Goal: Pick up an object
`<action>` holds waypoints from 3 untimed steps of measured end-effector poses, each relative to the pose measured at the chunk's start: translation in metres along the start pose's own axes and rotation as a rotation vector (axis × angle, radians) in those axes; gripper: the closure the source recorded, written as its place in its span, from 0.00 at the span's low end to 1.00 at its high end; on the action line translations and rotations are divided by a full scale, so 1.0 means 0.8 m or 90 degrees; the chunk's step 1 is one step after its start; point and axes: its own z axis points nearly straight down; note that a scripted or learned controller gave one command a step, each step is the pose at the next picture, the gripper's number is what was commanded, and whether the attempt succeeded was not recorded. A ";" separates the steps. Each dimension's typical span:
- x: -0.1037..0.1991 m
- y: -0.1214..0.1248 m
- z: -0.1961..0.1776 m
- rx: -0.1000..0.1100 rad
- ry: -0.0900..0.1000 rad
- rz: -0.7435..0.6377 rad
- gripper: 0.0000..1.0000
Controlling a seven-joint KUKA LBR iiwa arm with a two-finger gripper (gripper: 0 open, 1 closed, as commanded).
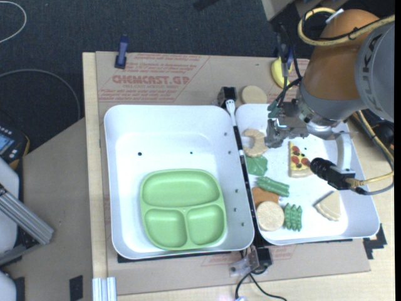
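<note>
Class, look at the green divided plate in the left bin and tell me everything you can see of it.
The green plate lies flat on the floor of the left bin, toward its near side. It looks like pale green moulded plastic, a rounded rectangle with three compartments: one wide one at the far side, two smaller ones nearer. Nothing lies in it, and the gripper is over the other bin.

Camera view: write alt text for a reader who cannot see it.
A grey and orange robot arm reaches from the right, its claw low over the right bin of toy food, near a pizza slice. The left bin holds a green divided plate.
</note>
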 end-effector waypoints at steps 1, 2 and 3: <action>0.034 -0.089 0.061 0.012 0.002 -0.001 1.00; 0.080 -0.101 -0.164 -0.008 0.003 -0.005 1.00; 0.030 -0.094 -0.083 0.008 0.000 0.002 1.00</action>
